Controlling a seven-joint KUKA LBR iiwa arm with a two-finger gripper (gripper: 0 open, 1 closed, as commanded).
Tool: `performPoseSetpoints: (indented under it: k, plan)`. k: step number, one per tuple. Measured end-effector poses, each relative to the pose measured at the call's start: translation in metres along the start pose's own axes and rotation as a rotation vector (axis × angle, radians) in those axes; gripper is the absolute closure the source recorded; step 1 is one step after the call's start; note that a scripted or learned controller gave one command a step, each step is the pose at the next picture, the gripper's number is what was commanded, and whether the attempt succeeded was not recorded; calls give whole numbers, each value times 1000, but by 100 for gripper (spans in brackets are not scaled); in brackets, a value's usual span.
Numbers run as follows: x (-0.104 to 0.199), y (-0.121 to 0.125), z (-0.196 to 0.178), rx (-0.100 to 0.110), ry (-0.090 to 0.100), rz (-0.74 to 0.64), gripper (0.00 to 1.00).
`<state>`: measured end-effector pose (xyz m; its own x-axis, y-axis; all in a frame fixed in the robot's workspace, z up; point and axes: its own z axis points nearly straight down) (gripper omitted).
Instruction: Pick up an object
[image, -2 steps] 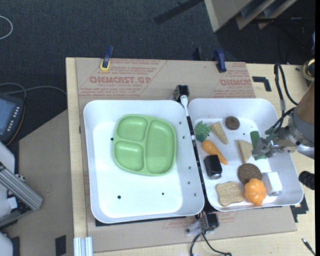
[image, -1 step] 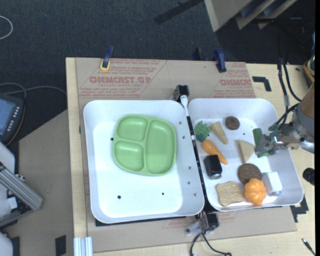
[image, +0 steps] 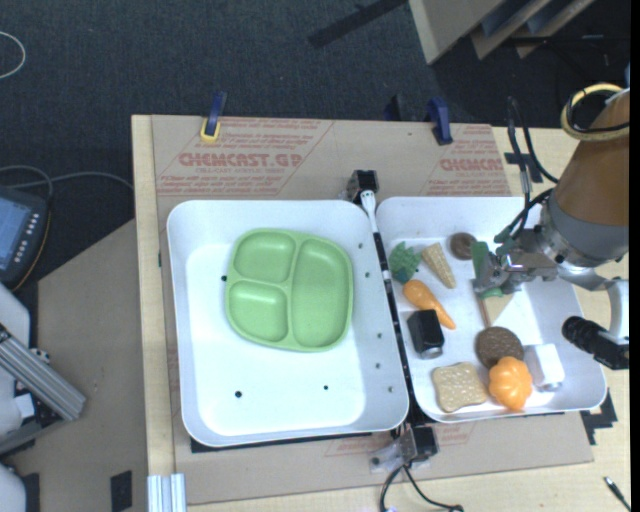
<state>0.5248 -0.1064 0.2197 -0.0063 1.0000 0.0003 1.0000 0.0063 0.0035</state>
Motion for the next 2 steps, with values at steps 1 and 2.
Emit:
performPoseSetpoints:
  k: [1, 2]
  plan:
    - [45, 35, -9, -2, -1, 0, 100]
    - [74, 78, 0, -1, -1, 2, 100]
